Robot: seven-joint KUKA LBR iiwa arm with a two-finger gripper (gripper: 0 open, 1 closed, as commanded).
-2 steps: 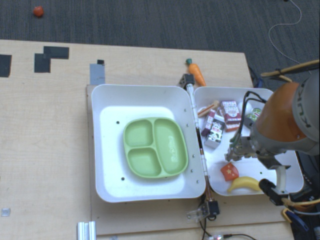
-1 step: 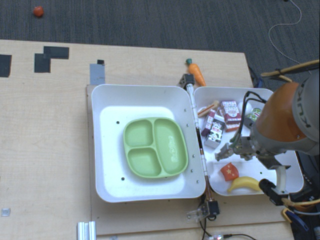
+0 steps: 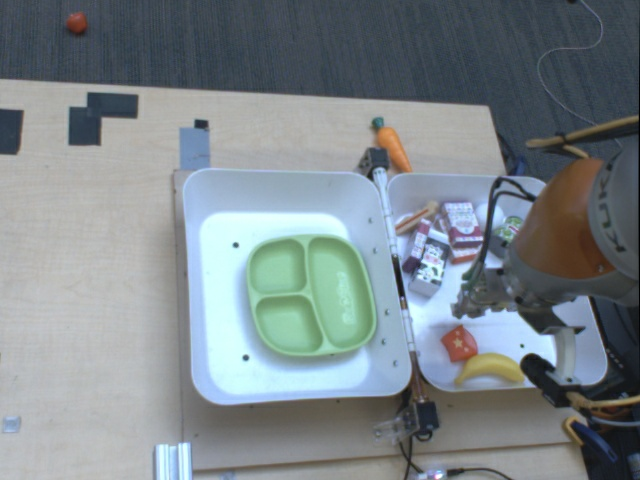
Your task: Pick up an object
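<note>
The right bin (image 3: pixel 590 363) holds several small things. A yellow banana (image 3: pixel 489 369) lies near its front edge, with a red strawberry-like piece (image 3: pixel 459 343) just behind it. Small cartons (image 3: pixel 428 260) and a dark red box (image 3: pixel 461 225) sit toward the back, beside a tan stick-shaped piece (image 3: pixel 417 217). A green and white item (image 3: pixel 508 230) peeks out by the arm. My gripper (image 3: pixel 473 300) points down over the middle of this bin, just behind the red piece and to the right of the cartons. Nothing is visibly held.
The left bin (image 3: pixel 215 268) holds a green divided plate (image 3: pixel 310 295). An orange carrot (image 3: pixel 392 148) lies on the bench behind the bins. The arm's orange band (image 3: pixel 562 230) and grey body cover the right bin's right side. Cables (image 3: pixel 590 423) trail at the front right.
</note>
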